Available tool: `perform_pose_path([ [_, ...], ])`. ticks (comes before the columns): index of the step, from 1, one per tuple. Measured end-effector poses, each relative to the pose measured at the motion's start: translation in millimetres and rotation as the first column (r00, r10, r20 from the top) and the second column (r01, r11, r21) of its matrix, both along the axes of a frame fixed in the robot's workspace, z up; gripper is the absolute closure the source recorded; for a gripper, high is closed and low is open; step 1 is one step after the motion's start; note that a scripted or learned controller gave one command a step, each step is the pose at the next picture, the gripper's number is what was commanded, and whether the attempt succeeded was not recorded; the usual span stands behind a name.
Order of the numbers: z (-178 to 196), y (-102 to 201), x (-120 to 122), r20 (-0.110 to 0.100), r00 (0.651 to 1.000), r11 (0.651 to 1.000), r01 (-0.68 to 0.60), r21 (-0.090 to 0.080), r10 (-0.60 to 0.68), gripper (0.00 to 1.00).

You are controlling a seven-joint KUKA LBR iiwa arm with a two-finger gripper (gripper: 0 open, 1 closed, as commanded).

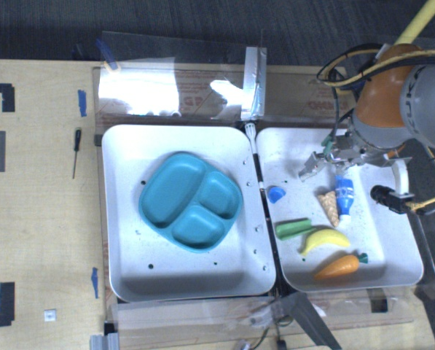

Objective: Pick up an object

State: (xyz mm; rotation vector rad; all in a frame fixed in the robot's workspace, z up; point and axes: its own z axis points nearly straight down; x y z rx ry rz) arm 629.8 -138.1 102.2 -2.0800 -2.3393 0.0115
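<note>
My gripper [325, 163] hovers over the back part of the right bin [399, 268]. Its metal fingers [308, 169] are spread open and hold nothing. Just in front of it lie a blue-and-white tube [345, 196] and a tan cone [328, 205], side by side. A small blue piece [276, 194] sits near the bin's left wall. Nearer the front lie a green vegetable [293, 228], a yellow banana [324, 240] and an orange carrot [338, 266].
The left bin [122, 254] holds a blue divided plate [191, 200]. A ridge [259, 188] separates the two bins. A clear plastic sheet [173, 93] stands behind the left bin. Cables and the orange wrist band [381, 97] hang over the right bin's back corner.
</note>
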Motion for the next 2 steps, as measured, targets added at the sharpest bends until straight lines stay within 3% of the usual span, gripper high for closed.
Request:
perform_pose_path([
  [1,7.9,-0.5,4.4,0.015,1.0,1.0,0.0,-0.002,0.0,0.0],
  [2,-13.3,-43.0,-67.9,0.022,0.996,0.997,-0.082,-0.008,0.082,0.0],
])
